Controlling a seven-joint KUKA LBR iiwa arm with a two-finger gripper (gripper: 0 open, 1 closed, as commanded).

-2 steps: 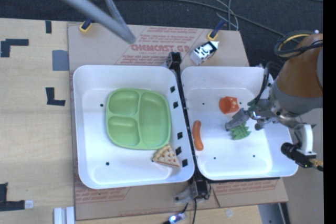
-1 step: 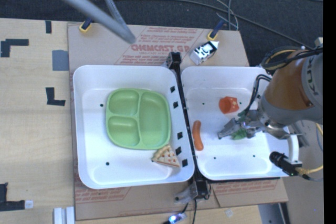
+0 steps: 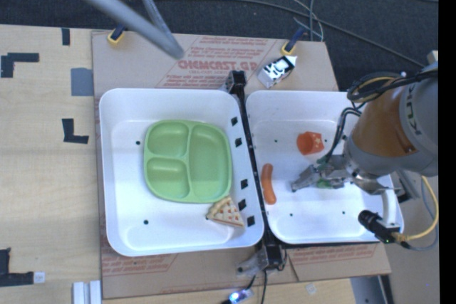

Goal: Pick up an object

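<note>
Gripper (image 3: 298, 184) is hovering low inside the right bin (image 3: 285, 105), tips pointing toward the divider side; whether its fingers are apart or together, cannot tell. Nothing is showing between them. Sausage (image 3: 268, 184) is lying just beside the tips, near the bin's divider wall; red object (image 3: 310, 143) is sitting further up the same bin. Approach step, judging by this. Next move is calling for lining up over the sausage and closing.

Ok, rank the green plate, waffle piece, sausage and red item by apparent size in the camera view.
1. green plate
2. waffle piece
3. sausage and red item: different shapes, too close to call.
</note>
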